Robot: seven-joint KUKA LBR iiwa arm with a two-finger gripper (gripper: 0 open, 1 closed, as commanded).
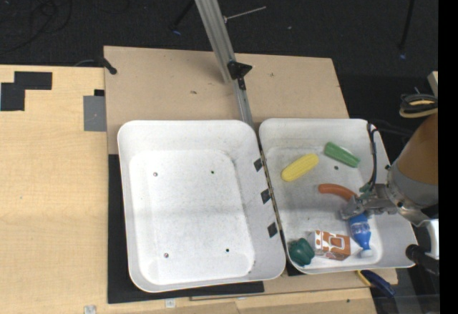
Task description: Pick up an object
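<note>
Your hand [360, 207] sits low in the right bin [315, 132], reaching in from the right edge. You cannot tell from this slanted view how its tips stand or whether anything is caught in them; the metal parts blur into the things beneath.

Closest to the hand is the blue tube [362, 232], just below it and apparently touching or overlapped by it. Its long axis runs roughly up and down in the view, one end under the hand and the other pointing toward the bin's near wall. If that is your target, it looks like a short drop rather than a reach.

Just left of the hand lies the orange sausage [335, 191], its long axis nearly crosswise, its right end meeting the hand's tip. Left of the tube and below the sausage is the orange-and-white carton [332, 244], and beyond that, further left, the dark green lump [301, 252]. Up and left of the hand, well apart, rests the yellow corn cob [299, 167], tilted with its right end higher. Above the hand lies the green pod [341, 154], tilted the other way.
</note>
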